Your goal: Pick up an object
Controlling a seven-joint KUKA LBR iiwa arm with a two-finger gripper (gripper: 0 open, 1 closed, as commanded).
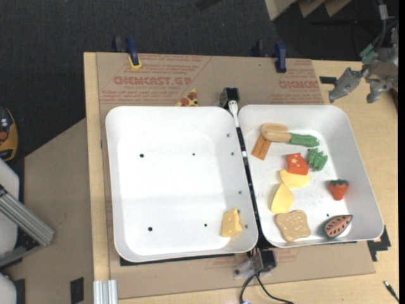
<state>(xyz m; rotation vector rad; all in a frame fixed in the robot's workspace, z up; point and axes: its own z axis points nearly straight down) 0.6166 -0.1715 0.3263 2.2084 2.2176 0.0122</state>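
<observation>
L bin (126,170) holds one cheese piece (231,223) near its front-R corner; R bin (354,144) holds the rest.

Before me sits a brown board (158,78) printed with red lettering. Two blue clamps (133,50) (280,54) grip its far edge. Dark carpet (95,11) lies beyond.

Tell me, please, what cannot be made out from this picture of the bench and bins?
- Tool, camera view: small at the right edge, arm cut off; open or shut unreadable.
- Small item on the board above the left bin: too small to identify.
- Red piece: overlaps yellow slice, hiding part of it.
</observation>
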